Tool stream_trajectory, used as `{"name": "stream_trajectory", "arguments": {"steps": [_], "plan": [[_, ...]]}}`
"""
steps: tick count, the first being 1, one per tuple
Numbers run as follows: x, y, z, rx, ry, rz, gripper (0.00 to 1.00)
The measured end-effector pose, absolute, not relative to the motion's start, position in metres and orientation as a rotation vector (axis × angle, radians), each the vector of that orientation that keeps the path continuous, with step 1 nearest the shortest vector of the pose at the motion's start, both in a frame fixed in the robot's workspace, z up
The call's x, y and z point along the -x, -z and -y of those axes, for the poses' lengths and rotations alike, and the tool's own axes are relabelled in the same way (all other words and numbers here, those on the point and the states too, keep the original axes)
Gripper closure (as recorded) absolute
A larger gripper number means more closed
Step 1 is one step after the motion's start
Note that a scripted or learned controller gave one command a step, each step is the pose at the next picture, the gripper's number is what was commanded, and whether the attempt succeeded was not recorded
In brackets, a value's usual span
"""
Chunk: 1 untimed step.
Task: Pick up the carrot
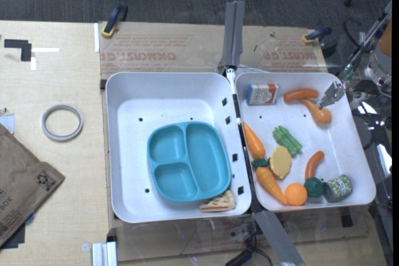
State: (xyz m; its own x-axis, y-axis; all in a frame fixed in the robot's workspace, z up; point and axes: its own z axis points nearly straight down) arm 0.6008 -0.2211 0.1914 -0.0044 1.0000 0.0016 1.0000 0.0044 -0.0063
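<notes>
My end effector (330,95) sits at the far right edge of the right bin (361,152), tips just above a tan sausage-shaped toy (318,112); can't tell if it's spread or closed, nothing visibly gripped. Relative to the right bin: one carrot (253,140) lies along its left wall, a second carrot (269,184) near its front-left corner beside an orange (296,194). Blue divided plate (188,161) is in the neighbouring bin
</notes>
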Motion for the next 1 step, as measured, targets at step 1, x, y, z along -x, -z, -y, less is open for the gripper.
{"name": "stream_trajectory", "arguments": {"steps": [1], "plan": [[-0.535, -0.1583, 0.1747, 2.32, -0.006, 2.109, 0.0]]}}
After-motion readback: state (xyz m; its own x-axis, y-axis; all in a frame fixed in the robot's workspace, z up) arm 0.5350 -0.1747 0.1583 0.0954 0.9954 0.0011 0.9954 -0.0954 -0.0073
